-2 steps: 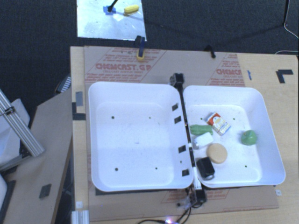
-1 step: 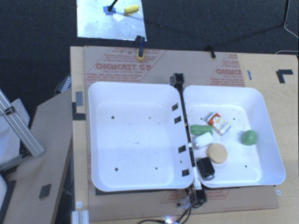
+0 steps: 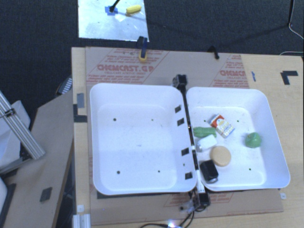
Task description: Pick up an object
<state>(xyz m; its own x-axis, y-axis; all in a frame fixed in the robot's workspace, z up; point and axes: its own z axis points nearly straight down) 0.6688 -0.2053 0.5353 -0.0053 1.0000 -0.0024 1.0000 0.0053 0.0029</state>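
Nearest, low in the right bin point(image 3: 266, 127), lie a black block point(image 3: 209, 170), tan disc point(image 3: 221, 156), green ball point(image 3: 253, 140) and, farthest, a red-white packet point(image 3: 222, 125). Best target: the isolated ball. The hand's state I cannot tell.

I saw red letters printed on the flat brown cardboard sheet point(image 3: 199, 65) that lay under the two bins. On its left side, I read the word "CHEMCAST" with "G P" after it. The same red word stood again on the right side of the sheet, partly hidden by the bin rim. The small red and white packet point(image 3: 222, 125) had print too small for me to read.
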